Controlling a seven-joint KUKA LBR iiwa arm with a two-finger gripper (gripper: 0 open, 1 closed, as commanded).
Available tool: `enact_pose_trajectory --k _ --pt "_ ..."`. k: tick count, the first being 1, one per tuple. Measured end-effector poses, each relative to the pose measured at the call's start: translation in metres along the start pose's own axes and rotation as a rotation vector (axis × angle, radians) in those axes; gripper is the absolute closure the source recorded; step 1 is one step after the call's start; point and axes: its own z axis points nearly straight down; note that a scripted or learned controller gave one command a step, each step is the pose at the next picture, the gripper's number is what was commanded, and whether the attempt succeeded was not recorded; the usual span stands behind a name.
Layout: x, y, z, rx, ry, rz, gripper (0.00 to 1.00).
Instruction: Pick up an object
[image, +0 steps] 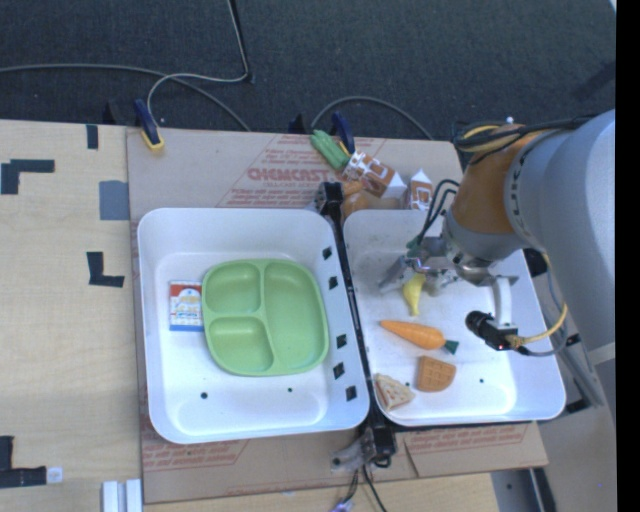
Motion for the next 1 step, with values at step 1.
enact_pose_trajectory --k 1 --pt "-0.0007 0.0007 -0.0104 -0.004 -0.003 0.0 1.0"
